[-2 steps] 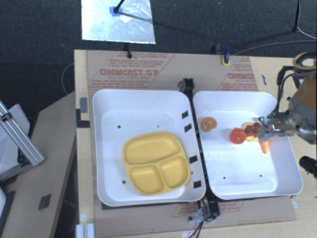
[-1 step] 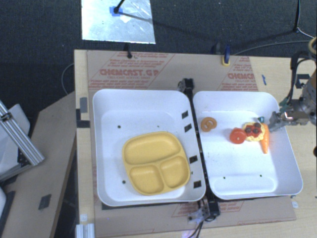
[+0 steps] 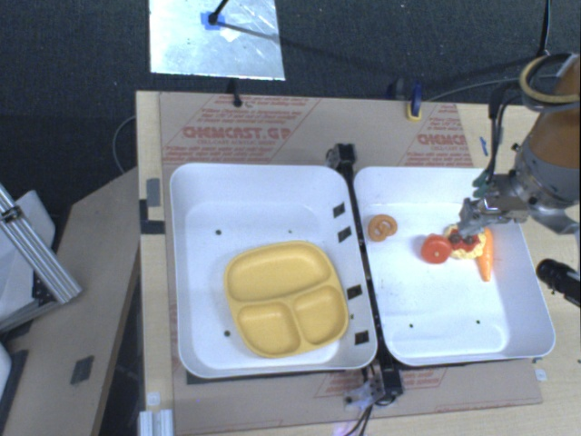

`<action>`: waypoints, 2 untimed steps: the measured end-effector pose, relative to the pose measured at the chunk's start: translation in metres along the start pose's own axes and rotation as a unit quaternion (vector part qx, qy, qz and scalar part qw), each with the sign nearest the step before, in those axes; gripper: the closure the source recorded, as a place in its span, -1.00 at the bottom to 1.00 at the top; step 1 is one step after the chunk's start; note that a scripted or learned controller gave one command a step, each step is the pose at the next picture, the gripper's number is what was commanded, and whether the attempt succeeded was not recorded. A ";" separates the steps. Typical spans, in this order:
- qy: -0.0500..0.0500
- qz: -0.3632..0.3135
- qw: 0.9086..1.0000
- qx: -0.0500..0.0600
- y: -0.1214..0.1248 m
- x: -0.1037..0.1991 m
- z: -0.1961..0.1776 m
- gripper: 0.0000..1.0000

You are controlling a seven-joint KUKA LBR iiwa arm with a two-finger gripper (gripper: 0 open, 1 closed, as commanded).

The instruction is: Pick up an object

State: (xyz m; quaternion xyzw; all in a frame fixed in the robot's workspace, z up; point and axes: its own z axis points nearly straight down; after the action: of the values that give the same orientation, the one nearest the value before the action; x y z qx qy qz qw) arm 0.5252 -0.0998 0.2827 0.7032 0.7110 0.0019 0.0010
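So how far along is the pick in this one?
Done: the gripper is down in the right bin, over the cluster of tomato and carrot. In hand: nothing visibly lifted. Left: grasping and raising an object; pretzel and yellow tray lie untouched.

Pretty bright, even overhead light, so the white bins (image 3: 272, 184) nearly blow out. Glare hits the foil sheet (image 3: 216, 27) behind them; everything's slightly soft, shadows faint.
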 end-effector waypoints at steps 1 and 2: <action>0.001 0.000 1.000 0.001 -0.001 0.059 0.010 1.00; 0.000 0.000 1.000 0.002 0.012 0.103 0.024 1.00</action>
State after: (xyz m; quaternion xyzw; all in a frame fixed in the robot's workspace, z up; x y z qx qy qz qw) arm 0.5365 0.0032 0.2584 0.7036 0.7106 0.0008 -0.0004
